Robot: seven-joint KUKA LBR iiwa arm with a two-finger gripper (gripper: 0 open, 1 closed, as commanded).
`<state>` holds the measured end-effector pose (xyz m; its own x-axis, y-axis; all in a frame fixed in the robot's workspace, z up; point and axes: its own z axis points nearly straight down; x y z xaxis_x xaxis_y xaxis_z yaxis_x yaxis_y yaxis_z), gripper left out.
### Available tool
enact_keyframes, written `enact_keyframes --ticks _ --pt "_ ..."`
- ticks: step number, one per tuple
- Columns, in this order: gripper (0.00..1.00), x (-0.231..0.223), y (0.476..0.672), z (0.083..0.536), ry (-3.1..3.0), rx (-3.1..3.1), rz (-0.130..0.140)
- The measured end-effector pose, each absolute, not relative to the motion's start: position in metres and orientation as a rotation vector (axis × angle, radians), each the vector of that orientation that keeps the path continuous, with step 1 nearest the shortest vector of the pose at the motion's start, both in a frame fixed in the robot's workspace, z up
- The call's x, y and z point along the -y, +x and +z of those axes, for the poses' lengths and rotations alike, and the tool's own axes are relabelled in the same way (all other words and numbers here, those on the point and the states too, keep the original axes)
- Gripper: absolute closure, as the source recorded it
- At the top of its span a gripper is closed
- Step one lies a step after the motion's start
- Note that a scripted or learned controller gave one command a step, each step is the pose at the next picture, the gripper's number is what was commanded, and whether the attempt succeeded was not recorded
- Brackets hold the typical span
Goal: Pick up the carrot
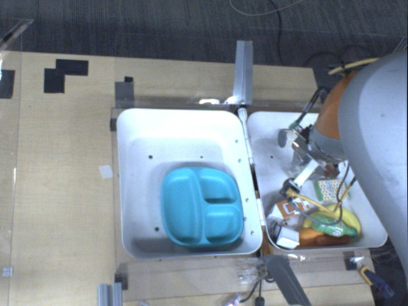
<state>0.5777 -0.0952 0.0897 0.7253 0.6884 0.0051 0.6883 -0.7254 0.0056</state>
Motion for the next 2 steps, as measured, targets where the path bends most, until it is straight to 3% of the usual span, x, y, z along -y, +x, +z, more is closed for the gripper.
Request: enact_keyframes --ticks 1,2 --pt "1.0 0.094 0.578 0.099 2.911 -1.176 0.007" --pt "1.0 0.089 0.628 0.089 3.097 -0.512 0.009"
